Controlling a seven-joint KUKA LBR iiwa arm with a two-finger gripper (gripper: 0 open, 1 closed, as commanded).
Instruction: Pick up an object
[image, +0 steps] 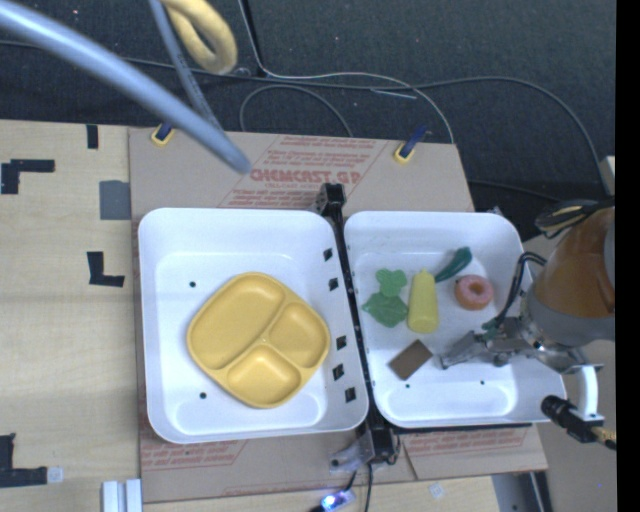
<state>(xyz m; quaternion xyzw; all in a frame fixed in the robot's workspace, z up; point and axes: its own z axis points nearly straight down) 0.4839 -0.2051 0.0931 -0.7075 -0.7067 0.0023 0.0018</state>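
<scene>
The right bin (500, 232) holds several small objects. A yellow corn-like piece (423, 302) lies upright in the middle, with a green leafy toy (386, 297) to its left. A pink donut (473, 291) and a dark green piece (453, 263) lie toward the back. A brown block (409, 359) rests near the front. My gripper (460, 352) reaches in low from the right and points left, just right of the brown block and below the donut. I see nothing held in it.
The left bin (165, 240) holds a yellow divided plate (260, 338). A black divider (345, 300) separates the bins. The orange-banded wrist (580, 275) hangs over the right bin's right rim. Cables run behind the bins.
</scene>
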